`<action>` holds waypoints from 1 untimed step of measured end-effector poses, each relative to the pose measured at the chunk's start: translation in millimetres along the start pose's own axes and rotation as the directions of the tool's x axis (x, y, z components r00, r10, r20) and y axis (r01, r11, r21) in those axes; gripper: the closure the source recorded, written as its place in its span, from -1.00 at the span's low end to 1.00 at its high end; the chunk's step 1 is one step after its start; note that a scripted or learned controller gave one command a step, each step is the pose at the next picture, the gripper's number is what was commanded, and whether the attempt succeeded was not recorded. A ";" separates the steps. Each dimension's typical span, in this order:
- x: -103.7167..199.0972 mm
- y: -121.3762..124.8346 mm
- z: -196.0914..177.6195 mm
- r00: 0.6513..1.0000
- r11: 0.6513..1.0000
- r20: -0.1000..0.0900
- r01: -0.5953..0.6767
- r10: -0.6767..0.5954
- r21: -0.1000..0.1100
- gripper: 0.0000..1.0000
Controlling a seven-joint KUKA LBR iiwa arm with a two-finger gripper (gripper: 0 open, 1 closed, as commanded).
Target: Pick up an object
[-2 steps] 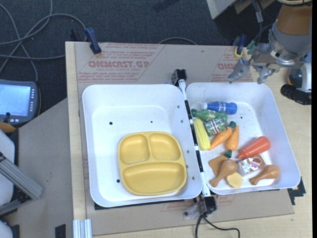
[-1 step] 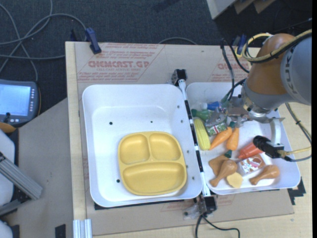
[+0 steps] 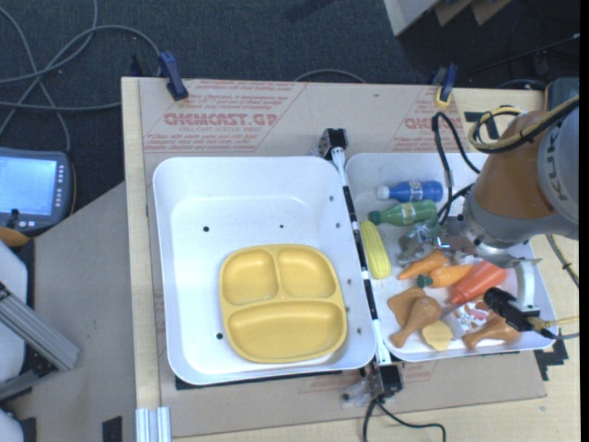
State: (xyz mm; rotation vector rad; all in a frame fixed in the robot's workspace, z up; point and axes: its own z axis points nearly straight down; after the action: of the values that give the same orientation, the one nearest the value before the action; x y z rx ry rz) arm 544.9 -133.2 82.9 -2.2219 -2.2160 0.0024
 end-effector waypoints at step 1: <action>9.9 -28.0 -1.7 1.000 1.000 0.000 0.002 -0.002 -0.002 -1.00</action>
State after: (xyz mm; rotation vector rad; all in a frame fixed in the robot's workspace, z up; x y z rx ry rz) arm 516.9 -123.2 84.8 -2.2204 -2.2194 -0.0003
